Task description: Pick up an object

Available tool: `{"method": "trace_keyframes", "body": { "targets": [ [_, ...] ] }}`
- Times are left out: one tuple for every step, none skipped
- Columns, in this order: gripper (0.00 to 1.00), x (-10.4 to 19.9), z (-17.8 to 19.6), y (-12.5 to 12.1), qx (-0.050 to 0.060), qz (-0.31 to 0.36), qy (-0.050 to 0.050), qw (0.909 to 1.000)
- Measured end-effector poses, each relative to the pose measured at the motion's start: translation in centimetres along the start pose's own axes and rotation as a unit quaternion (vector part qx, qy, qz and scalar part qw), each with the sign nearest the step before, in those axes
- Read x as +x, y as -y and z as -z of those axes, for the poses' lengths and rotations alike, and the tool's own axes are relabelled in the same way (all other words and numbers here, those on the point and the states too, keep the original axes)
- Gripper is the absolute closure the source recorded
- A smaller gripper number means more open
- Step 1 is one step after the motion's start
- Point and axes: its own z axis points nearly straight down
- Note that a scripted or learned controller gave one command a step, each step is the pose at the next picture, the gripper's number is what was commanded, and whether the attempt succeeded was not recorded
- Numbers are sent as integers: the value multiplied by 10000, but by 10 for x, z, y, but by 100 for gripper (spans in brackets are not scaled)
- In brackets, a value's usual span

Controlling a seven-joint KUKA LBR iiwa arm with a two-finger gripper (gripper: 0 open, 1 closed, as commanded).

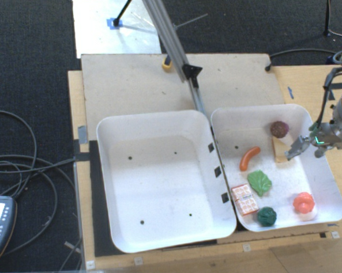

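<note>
- Objects for picking lie in the right bin (329, 178): a dark red ball (279, 129) near the far wall, a tan wedge-shaped block (280, 149) just in front of it, and an orange sausage (249, 157) to their left.
- Nearer the front are a green leafy piece (259, 182), a small red-and-white box (244, 199) by the left wall, a dark green round item (266, 216), and an orange-red item (303, 204) on a pale base.
- The gripper (296, 149) reaches in over the right bin's right rim, its tip just beside the tan wedge-shaped block.
- How far its fingers are spread cannot be told, and nothing is seen between them.
- The left bin (112, 165) sits touching the right one, side by side.
</note>
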Motion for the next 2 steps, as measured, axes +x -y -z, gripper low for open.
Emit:
{"method": "trace_keyframes", "body": {
  "targets": [
    [0,0,2,-1,-18,1,5,10000],
    [0,-1,-59,5,8,-17,-1,10000]
  ]
}}
